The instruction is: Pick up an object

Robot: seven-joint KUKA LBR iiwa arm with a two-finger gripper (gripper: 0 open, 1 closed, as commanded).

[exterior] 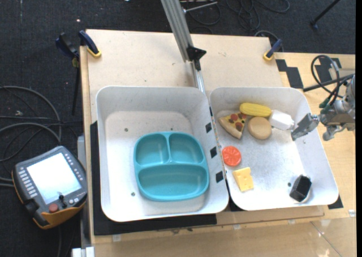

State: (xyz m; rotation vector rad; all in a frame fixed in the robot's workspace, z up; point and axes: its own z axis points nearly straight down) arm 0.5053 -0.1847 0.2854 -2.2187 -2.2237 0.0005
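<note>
The right bin [317,162] holds several toy foods. A pizza slice [233,124], a yellow corn cob [255,108], a round tan bun [260,128] and a white block [281,119] lie at its far side. A red tomato slice [231,155] and a cheese wedge [244,179] lie near the divider. A black block [300,188] sits in the near right corner. My gripper [315,130] hangs over the bin's right rim, just right of the white block. It is open, with nothing between its fingers.
The left bin [113,137] holds a teal divided plate [169,165]. A metal pole [176,15] slants down to the divider between the bins. Cables [328,77] hang by the arm at the right. A teach pendant [48,185] lies off the bench at the left.
</note>
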